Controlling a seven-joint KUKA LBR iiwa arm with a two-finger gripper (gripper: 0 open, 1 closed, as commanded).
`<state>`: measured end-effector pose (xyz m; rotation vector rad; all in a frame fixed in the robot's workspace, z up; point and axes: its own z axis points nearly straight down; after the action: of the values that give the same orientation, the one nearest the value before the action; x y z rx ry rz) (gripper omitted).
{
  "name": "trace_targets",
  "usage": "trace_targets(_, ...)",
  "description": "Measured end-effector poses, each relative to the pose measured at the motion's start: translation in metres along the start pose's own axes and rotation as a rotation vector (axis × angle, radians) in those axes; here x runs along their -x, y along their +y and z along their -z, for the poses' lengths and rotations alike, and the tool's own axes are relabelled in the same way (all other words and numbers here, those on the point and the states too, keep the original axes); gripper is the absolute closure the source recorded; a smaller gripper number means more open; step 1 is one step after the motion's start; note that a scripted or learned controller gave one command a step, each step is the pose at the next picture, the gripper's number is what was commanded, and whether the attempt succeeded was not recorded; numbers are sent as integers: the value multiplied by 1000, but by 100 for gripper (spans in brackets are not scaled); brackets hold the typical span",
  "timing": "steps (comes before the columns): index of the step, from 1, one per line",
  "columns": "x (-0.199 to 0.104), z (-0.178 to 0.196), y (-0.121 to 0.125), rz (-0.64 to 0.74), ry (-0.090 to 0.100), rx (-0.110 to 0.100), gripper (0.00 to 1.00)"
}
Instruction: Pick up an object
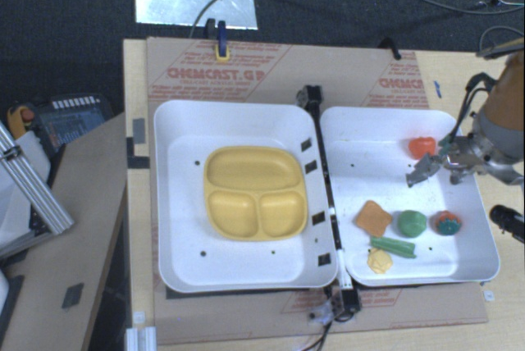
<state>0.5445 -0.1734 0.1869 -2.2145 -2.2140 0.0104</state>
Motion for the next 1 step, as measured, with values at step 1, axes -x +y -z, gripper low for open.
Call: trace_targets(1,0,7,3,3,-3,13,0)
